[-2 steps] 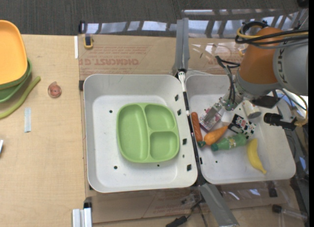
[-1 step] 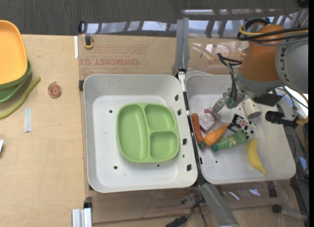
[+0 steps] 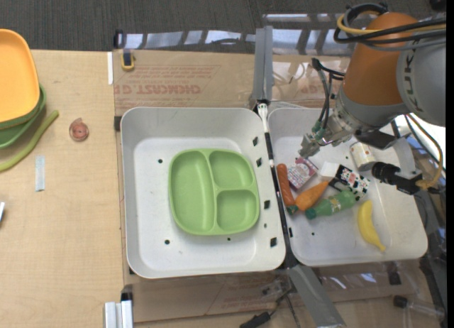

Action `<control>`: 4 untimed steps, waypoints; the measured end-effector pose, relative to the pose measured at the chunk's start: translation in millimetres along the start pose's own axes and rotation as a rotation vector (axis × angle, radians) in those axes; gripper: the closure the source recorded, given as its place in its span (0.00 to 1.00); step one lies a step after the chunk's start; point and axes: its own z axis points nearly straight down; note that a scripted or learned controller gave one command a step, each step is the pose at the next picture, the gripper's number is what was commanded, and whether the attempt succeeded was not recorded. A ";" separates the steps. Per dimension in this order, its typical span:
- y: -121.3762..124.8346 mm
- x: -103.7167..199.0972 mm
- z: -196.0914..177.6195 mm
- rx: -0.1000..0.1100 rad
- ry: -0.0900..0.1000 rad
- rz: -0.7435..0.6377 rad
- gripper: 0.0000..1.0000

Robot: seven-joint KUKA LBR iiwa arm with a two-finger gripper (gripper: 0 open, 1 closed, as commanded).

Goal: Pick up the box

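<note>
We see the hand hovering in the right white bin, its grip state impossible to tell. The small black-and-white patterned cardboard box lies just to its lower right, long axis slanting down-right, beside the green bottle.

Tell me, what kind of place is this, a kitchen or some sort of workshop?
Probably a robot test lab, not a kitchen. A grey and orange robot arm reaches over two white bins on a bench; one holds toy food like a banana and carrot, the other a green plate.
</note>
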 end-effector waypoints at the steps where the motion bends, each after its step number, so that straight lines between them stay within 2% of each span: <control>1: 0.0 0.0 0.0 0.000 0.000 -0.001 0.00; 2: 17.9 -70.9 44.4 0.000 -0.001 0.017 0.00; 3: 33.5 -75.2 99.7 0.001 0.000 0.216 0.00; 4: -9.3 -49.9 99.4 0.001 0.001 0.163 0.00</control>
